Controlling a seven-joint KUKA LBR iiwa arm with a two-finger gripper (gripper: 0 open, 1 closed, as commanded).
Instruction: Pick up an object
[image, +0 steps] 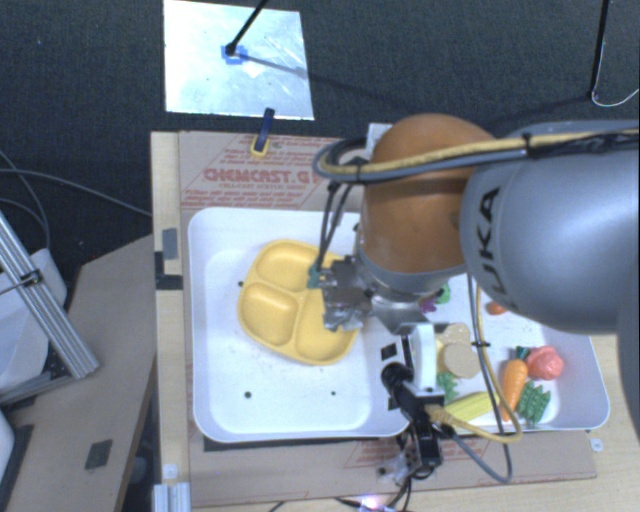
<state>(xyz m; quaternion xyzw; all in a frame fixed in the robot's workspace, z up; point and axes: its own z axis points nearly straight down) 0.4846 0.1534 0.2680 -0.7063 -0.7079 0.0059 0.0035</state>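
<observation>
Robotics lab: my bench (120, 300) on dark carpet (80, 90), aluminium framing (45, 310), loose cables (60, 195), cardboard sheet (250, 175).

Brown cardboard sheet (250, 175) laid under the bins, foil square (238, 60) placed beyond it, aluminium frame (40, 310) seen at left

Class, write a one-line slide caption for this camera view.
Robot arm reaches over a yellow tray in the left bin; toy vegetables beside.

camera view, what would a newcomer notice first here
The big grey arm with its orange band reaches in from the right and covers the seam between the two bins. Under it, a yellow divided tray lies tilted in the left bin. Toy vegetables, including a carrot, crowd the right bin.
</observation>
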